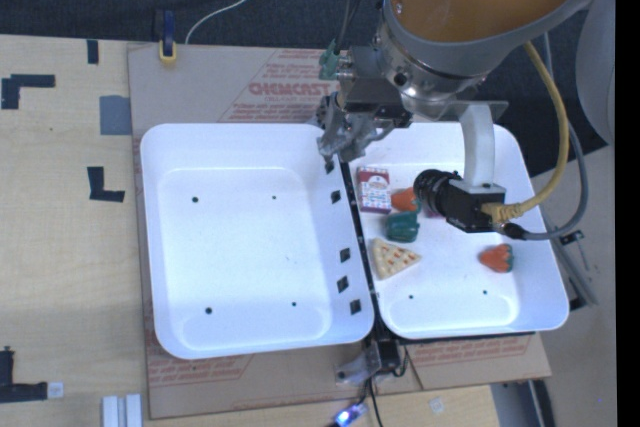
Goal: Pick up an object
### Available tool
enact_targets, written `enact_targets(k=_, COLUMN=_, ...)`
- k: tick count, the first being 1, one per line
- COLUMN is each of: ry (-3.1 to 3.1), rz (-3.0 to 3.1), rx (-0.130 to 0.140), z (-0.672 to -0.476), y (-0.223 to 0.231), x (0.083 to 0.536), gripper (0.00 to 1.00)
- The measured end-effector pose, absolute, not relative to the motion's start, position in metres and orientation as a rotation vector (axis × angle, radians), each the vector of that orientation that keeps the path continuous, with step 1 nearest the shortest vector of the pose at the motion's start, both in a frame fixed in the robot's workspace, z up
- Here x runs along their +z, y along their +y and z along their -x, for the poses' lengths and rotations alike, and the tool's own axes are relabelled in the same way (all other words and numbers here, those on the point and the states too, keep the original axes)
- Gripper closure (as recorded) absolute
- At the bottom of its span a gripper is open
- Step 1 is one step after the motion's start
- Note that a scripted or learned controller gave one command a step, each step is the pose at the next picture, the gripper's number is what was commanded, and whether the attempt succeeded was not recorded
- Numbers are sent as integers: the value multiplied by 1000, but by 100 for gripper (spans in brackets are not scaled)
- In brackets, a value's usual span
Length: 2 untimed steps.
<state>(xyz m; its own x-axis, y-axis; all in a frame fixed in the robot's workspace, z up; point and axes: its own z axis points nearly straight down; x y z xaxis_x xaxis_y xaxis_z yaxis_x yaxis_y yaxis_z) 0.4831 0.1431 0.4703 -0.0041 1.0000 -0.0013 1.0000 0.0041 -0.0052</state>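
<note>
Where the bench carries them side by side, two shallow white bins are counted: the left bin [170, 245] at centre-left of the frame and the right bin [530, 305] at centre-right. Items lying in the right bin, five: one small red-and-white box [374, 189] near the dividing edge; one orange piece [404, 199] just right of the box; one dark green piece [403, 227] below it; one pizza-slice toy [395, 259] lower still; one red-and-green pepper-like toy [497, 258] toward the right. Arm, one: grey with an orange band, entering from the upper right, wrist pointing down-left. Gripper [335, 147], one: at the upper end of the divider, above the box, nothing visible between its fingers; finger spread cannot be told.
</note>
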Motion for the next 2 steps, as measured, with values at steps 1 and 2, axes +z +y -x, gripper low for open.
enact_targets(k=1, ry=-2226, rz=2217, rx=4, z=-484, y=142, x=482, gripper=100)
enact_targets(k=2, ry=-2226, rz=2216, rx=7, z=-484, y=142, x=492, gripper=100)
